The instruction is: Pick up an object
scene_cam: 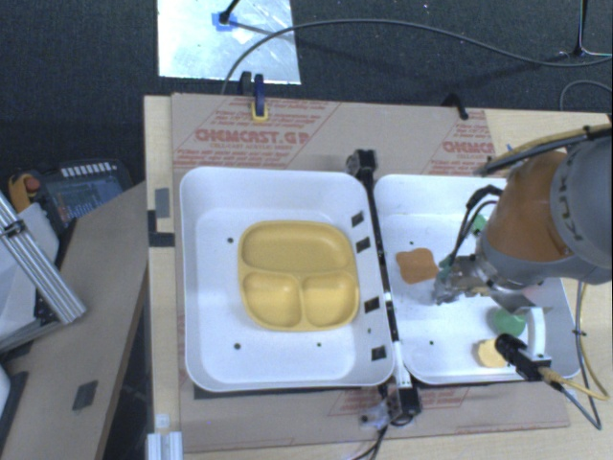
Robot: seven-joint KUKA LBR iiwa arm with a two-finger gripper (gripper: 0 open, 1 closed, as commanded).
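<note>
Your gripper (446, 290) hangs in the right bin (421, 199); the brown square piece (417, 265) lies just beside, at ten o'clock. Its grasp state I cannot tell.

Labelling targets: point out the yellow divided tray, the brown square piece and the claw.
yellow divided tray (295, 274): camera view, centre ridge where compartments meet.
brown square piece (417, 265): camera view, middle of its top face.
claw (446, 287): camera view, tip, right of the brown piece.
</note>
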